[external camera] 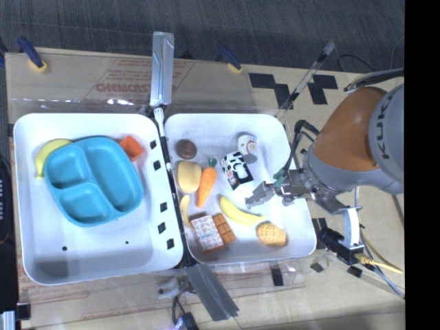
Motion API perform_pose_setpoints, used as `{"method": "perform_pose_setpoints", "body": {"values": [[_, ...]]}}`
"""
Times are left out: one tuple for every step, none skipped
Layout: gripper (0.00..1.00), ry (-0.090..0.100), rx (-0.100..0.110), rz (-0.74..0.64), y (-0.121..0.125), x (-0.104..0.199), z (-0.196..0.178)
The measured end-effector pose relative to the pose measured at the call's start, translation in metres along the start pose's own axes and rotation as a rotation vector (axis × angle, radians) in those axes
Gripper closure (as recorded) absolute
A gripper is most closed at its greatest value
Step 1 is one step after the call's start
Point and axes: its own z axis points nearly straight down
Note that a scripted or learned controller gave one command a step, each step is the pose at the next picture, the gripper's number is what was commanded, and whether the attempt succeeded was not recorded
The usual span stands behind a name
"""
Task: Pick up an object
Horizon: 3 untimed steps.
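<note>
In the right bin (292, 150) lie several toy foods. A black-and-white cow-patterned carton (235, 169) sits near the middle, with a small white cup (247, 144) behind it. A carrot (205, 184), a pale yellow piece (188, 176) and a brown disc (185, 148) lie to the left. A banana (238, 212), a waffle-like biscuit (271, 234) and a patterned box (210, 231) lie toward the front. My gripper (260, 195) hangs low over the bin, just right of the carton and just above the banana's far end. Nothing shows in its grasp.
The left bin (34, 246) holds a blue divided tray (94, 179), with a yellow banana (48, 150) poking out at its left and an orange piece (130, 146) at its right. A metal divider (161, 67) stands between the bins. Cables trail at the right.
</note>
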Motion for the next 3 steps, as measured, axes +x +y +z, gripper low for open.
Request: {"method": "perform_pose_setpoints", "body": {"values": [[0.0, -0.004, -0.024, 0.071, 0.075, 0.052, 0.084], [0.0, -0.007, -0.022, -0.063, 0.12, 0.062, 0.082], [0.0, -0.002, -0.007, -0.278, 0.13, 0.124, 0.005]]}}
